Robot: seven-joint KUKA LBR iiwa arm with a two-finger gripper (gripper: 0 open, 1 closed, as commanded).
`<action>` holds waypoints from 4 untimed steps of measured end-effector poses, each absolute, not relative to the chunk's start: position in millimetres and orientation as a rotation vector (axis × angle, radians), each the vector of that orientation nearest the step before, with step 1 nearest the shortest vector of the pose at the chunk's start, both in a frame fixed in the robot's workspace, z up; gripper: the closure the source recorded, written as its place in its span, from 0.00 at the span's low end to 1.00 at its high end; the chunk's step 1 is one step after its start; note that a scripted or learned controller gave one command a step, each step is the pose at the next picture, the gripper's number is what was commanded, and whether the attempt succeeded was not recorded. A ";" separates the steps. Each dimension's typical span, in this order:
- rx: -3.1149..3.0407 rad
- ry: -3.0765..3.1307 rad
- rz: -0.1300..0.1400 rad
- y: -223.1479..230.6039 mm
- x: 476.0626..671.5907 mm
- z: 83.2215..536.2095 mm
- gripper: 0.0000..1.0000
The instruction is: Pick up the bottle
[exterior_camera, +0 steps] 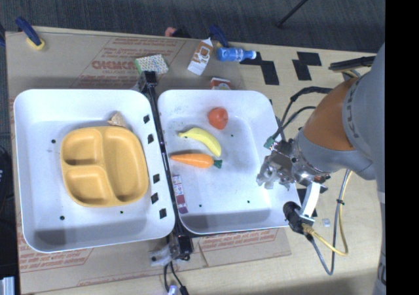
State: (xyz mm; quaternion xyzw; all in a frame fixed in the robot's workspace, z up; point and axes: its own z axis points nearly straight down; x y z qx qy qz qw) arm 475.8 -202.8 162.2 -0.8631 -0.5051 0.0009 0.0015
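Right bin's (262,212) near rim sits beside the pincer (275,173), grip state unclear; next, reach far toward the bottle (234,54) on the surface (288,84).

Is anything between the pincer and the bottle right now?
Nothing stands in the straight line. The pincer is at the right bin's right wall; the bottle lies outside the bins on the bench, beyond the far rim.

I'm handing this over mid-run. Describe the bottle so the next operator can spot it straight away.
Start at the right bin, the one holding a tomato, banana and carrot. Look beyond its far rim to the cardboard bench top: the bottle lies there on its side. It is the one blue item among the small cartons beside it.
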 end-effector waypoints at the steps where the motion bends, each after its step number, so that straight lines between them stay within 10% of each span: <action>1: -2.748 -1.510 0.004 -193.1 476.0 158.4 1.00; 4: -2.878 -1.244 0.003 -165.5 475.9 150.8 1.00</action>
